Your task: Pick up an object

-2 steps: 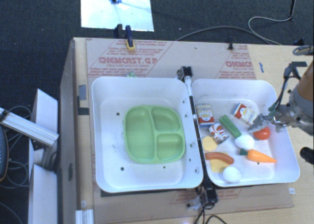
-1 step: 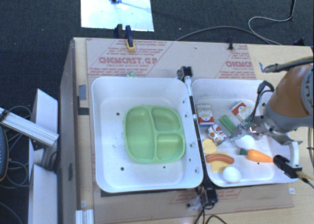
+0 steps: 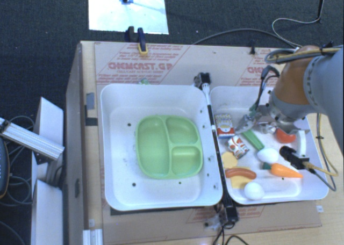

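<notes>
The right bin (image 3: 317, 187) holds several toy foods. Among them are a red and white carton (image 3: 224, 123), a small can (image 3: 236, 146), a green stick (image 3: 253, 140), a white egg (image 3: 267, 155), a carrot (image 3: 284, 170), a sausage (image 3: 241, 173) and a second egg (image 3: 253, 190). My gripper (image 3: 250, 123) hangs low over the upper middle of this bin, just right of the carton and above the green stick. The grey arm with its orange band (image 3: 293, 80) comes in from the right. Nothing can be seen held.
The left bin (image 3: 115, 147) holds a green divided plate (image 3: 168, 146). A yellow slice (image 3: 230, 160) and a red piece (image 3: 286, 136) also lie in the right bin. The divider (image 3: 212, 131) between the bins runs just left of the carton. Cables trail along the right rim.
</notes>
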